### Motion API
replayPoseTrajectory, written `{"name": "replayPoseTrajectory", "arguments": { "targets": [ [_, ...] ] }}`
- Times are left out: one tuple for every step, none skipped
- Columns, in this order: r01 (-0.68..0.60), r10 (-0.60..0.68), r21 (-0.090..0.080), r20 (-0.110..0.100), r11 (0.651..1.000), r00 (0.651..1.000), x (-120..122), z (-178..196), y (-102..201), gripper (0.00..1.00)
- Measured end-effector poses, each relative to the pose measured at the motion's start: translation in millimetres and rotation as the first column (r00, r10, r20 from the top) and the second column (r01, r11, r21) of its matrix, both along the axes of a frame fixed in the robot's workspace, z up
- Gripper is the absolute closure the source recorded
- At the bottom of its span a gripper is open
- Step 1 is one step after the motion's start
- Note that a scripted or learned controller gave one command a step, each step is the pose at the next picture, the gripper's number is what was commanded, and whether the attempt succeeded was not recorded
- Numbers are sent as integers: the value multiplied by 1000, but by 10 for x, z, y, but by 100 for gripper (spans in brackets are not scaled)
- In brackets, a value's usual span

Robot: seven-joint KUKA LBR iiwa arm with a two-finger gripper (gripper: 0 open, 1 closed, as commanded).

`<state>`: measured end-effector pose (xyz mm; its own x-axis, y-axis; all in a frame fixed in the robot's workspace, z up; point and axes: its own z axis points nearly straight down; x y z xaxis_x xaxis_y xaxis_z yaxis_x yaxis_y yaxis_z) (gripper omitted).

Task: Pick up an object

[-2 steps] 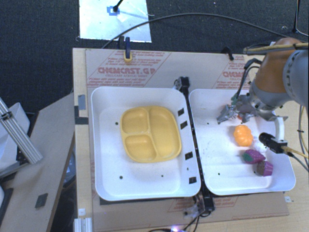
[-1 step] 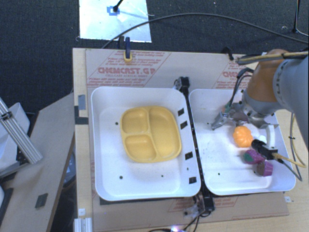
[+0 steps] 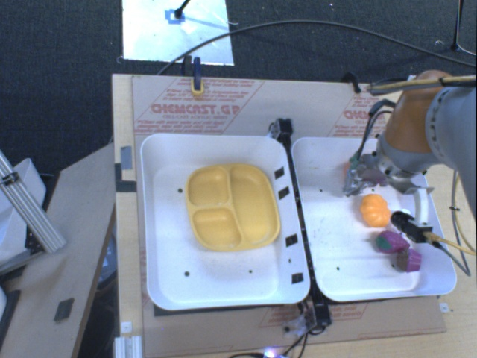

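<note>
Whether it grips anything cannot be told, but the metal two-finger gripper (image 3: 356,183) hangs in the right shallow white plastic bin (image 3: 328,274), just beside a smooth rounded orange object (image 3: 375,210), near a magenta-green lump (image 3: 391,241).

The bench (image 3: 223,99) bears two white bins (image 3: 160,222), side by side.

Grey arm (image 3: 453,129), orange wrist band (image 3: 406,121), black cables, metallic fingers (image 3: 356,179).

Orange object (image 3: 375,209) and magenta object (image 3: 396,247) (both small) lie in right bin (image 3: 328,274).
</note>
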<state>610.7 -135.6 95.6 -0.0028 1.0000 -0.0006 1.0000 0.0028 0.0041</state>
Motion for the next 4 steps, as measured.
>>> {"name": "replayPoseTrajectory", "arguments": {
  "targets": [
    [-2, 2, 0, 1, 1000, 1000, -1, 564, 100, 100],
    [-3, 3, -1, 5, 1000, 1000, 55, 1210, 99, 100],
    [-3, 3, 0, 1, 1000, 1000, 68, 1510, 97, 100],
    [-5, 5, 2, -3, 1000, 1000, -54, 1461, 506, 100]
  ]
}}
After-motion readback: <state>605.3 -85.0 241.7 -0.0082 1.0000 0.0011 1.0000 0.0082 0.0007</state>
